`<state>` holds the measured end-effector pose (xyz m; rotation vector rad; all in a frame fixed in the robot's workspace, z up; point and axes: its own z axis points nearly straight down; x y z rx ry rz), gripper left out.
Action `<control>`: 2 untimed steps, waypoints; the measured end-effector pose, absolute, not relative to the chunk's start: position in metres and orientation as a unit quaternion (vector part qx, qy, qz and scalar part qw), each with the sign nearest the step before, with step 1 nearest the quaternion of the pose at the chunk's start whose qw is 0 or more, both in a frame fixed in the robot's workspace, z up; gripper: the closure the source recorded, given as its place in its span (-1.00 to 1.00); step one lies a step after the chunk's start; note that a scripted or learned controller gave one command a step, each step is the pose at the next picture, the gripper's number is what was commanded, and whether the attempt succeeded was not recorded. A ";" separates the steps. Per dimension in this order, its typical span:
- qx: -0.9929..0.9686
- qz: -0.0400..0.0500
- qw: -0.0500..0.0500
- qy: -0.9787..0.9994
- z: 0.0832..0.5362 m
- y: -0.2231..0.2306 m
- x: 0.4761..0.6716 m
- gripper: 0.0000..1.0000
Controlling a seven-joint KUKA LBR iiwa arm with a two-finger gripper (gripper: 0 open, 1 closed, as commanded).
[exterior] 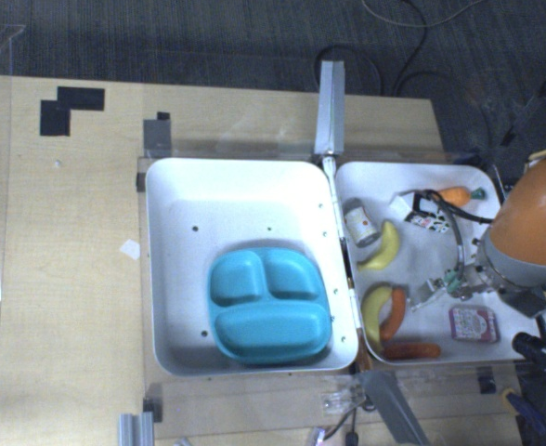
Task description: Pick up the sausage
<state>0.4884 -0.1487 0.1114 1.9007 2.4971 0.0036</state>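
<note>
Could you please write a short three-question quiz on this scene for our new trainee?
1. True or false: the blue divided tray sits in the left bin.
2. Which bin holds the sausages: A left, B right?
3. Fill in: the gripper hovers over the ____ bin.

Key: 1 true. 2 B; one sausage leans against a banana, another lies along the near wall. 3 right.

Tray (269,306) in left bin (175,249), 5 o'clock corner. Right bin (440,170): bananas (378,309) at 9, sausages (393,314) at 7.
</note>
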 end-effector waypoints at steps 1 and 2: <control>0.421 0.002 0.008 0.907 0.090 -0.143 0.492 -1.00; 0.192 0.000 0.004 0.981 0.118 -0.146 0.490 -1.00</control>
